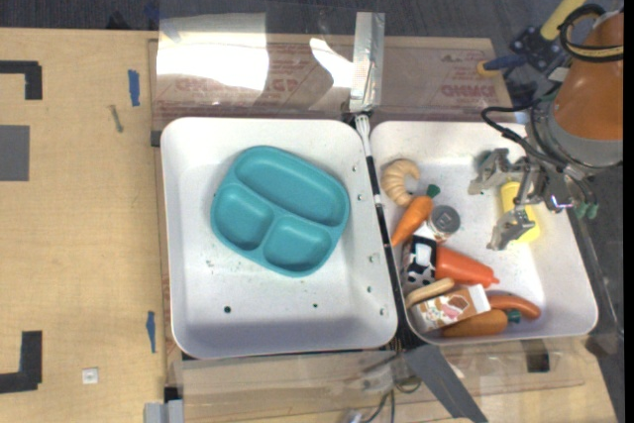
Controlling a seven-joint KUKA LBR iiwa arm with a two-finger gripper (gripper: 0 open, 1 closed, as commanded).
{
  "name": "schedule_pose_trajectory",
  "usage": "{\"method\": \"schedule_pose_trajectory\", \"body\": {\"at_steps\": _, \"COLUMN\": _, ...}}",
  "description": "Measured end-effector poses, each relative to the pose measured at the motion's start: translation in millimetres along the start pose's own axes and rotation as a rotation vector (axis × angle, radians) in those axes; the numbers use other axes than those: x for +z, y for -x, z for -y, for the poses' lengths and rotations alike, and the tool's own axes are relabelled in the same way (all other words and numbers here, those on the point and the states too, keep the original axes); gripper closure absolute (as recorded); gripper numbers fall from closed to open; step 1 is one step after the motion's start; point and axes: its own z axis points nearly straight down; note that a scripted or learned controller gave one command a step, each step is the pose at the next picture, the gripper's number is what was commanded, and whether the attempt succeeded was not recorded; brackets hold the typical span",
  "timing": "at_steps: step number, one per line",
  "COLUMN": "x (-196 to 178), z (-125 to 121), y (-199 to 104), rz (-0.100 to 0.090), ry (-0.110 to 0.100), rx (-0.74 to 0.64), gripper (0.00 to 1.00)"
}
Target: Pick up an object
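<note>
Across the left half of the frame we see the left bin (188,312) carrying a teal divided plate (281,209). The right bin (570,307) holds the clutter: carrots (466,267), a croissant (401,177) and a small carton (451,304) crowd its left and lower parts. In the upper right, the gripper (507,203) hangs over a yellow object (519,213), apart from the pile. We judge this the easiest target; we should descend straight, centred on it, clear of the bin wall. The fingers look spread apart, one above and one below the yellow piece, nothing yet clamped between them.
</note>
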Motion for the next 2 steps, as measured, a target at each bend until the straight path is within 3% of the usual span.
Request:
{"method": "schedule_pose_trajectory", "body": {"at_steps": 1, "x": 83, "z": 45, "y": 31, "rz": 0.012, "ry": -0.002, "rx": 0.348, "gripper": 0.00}}
{"method": "schedule_pose_trajectory", "body": {"at_steps": 2, "x": 80, "z": 48, "y": 48, "rz": 0.011, "ry": -0.003, "rx": 0.193, "gripper": 0.00}}
